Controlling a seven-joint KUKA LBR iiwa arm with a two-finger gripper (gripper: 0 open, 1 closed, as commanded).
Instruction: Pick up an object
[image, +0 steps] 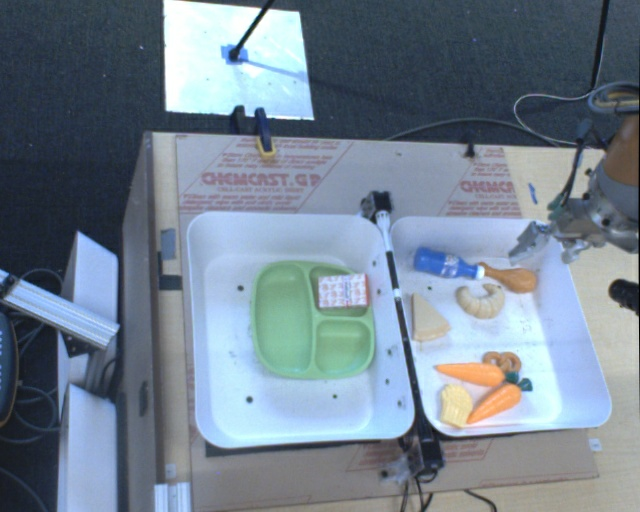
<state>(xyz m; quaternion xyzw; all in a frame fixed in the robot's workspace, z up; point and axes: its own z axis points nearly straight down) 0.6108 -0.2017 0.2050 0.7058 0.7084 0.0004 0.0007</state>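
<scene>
Bench (300, 165) carries two white bins side by side, rims touching down the middle. Left bin (225, 300) holds a green divided tray (290, 330), lying flat near its centre, with a small red-and-white patterned packet (343, 291) in the tray's upper right compartment. Right bin (570, 330) holds the loose items: blue bottle (443, 263) lying on its side near the top, a brown drumstick (510, 277) just beside its cap end, a croissant (482, 300) below that, a pale wedge of cheese (430, 320) near the left wall. Lower down, two carrots (470, 374) (one flat, the other angled beneath it), a pretzel (501, 361) touching the upper carrot's end, and a small yellow piece (456, 405), looks like corn, at the bottom. Arm enters from the right; claw (545, 240) hangs over the right bin's top right corner, near the drumstick, nothing visibly between the fingers. Spread or pressed together: can't tell, too blurred.
</scene>
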